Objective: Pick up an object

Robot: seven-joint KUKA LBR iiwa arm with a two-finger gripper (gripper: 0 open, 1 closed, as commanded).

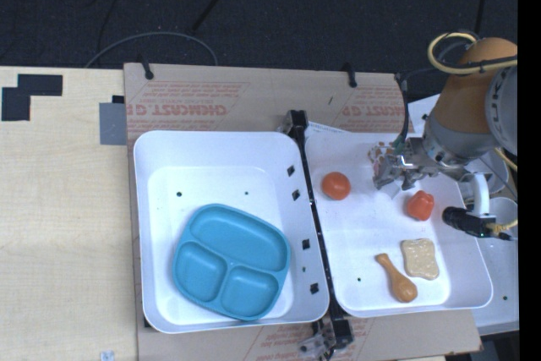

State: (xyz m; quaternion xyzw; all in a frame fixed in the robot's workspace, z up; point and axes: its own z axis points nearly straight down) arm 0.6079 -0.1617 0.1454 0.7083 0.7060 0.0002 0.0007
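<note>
Tomato (419, 205), small and red, is the object lying closest to the gripper (397, 168), so I take it as the likely target; it sits on the floor of the right bin (355, 283), toward that bin's far right side, just below and to the right of the gripper. Nothing is lifted yet. An orange ball (336, 185) lies further left in the same bin, near the divider. Toward the near edge are a tan slice of toast (420, 258) and, just left of it, a brown drumstick-shaped piece (396, 277). All four rest loose and apart from one another.

The gripper hangs low over the bin's back right part, between ball and tomato, with the arm (469, 110) reaching in behind it. Its metal parts blur together from this angle, so I cannot tell how the jaws stand, and no object shows between them.

The left bin (161, 156) carries a blue divided plate (230, 260), well away from the action. Both bins rest on a cardboard sheet (254, 97) on the table (59, 224).

My reading is that the step in hand is the approach: the gripper is near the objects but has not closed on one. The next move calls for centring over a single item, most likely the tomato, then descending and closing. A round object may roll off the jaws if the closing is off-centre.
</note>
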